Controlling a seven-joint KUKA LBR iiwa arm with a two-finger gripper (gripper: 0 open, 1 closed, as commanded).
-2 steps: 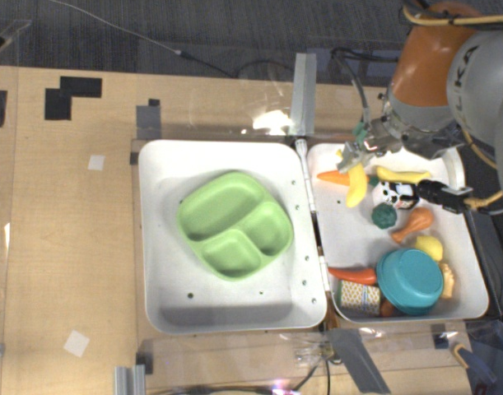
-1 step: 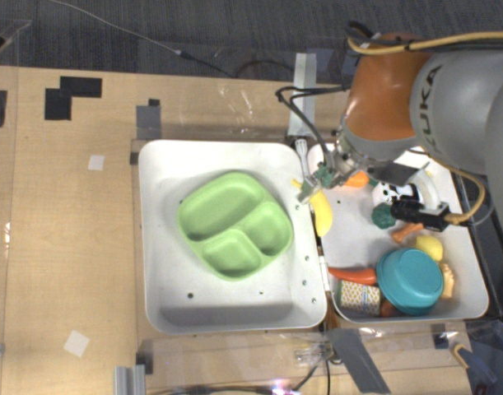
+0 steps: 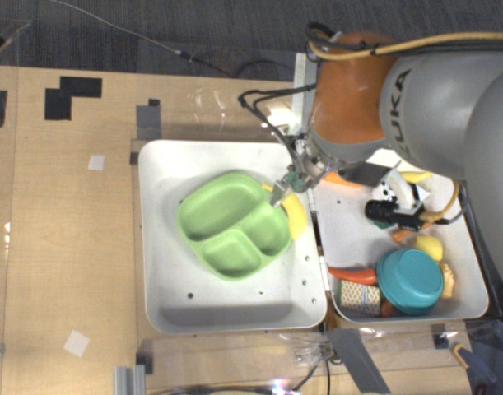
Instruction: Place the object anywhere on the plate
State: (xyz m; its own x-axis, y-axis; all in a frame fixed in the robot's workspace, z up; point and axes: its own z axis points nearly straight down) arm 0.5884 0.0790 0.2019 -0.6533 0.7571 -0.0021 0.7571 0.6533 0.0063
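Banana [image 3: 294, 216], curved smooth yellow, against glossy three-compartment green plate [image 3: 226, 225]; jaws' hold unclear.

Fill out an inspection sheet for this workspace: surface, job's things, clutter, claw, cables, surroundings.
Surface: pale wooden bench bearing a left bin and a right bin, both white, side by side.
Job's things: green divided plate in the left bin; yellow banana at its right rim, on or just off it, cannot tell.
Clutter: teal bowl, orange carrot and yellow fruit in the right bin.
Grippers: claw by the banana's upper end.
Cables: black cable looped behind the left bin; thin wire across the floor.
Surroundings: dark floor beyond the bench.
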